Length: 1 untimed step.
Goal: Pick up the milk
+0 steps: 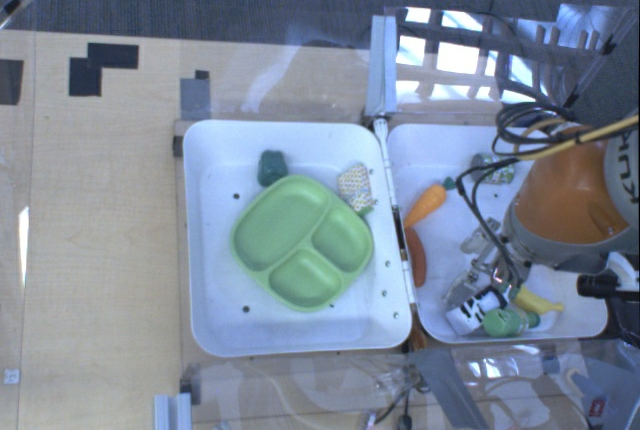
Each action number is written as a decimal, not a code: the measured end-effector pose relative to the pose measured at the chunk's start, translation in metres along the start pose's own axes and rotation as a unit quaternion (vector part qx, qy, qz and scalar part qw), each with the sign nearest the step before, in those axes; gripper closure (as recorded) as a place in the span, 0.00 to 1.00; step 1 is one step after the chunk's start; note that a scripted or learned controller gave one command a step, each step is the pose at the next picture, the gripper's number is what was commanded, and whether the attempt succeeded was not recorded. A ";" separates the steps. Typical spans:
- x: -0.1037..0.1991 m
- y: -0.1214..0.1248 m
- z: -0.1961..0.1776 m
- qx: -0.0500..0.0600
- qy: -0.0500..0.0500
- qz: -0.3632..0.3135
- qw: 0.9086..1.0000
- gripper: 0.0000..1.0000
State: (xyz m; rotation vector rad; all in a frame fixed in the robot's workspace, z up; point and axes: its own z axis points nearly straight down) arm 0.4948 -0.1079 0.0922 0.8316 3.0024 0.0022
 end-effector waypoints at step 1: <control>-0.052 0.024 0.004 0.002 0.007 0.120 0.993 0.00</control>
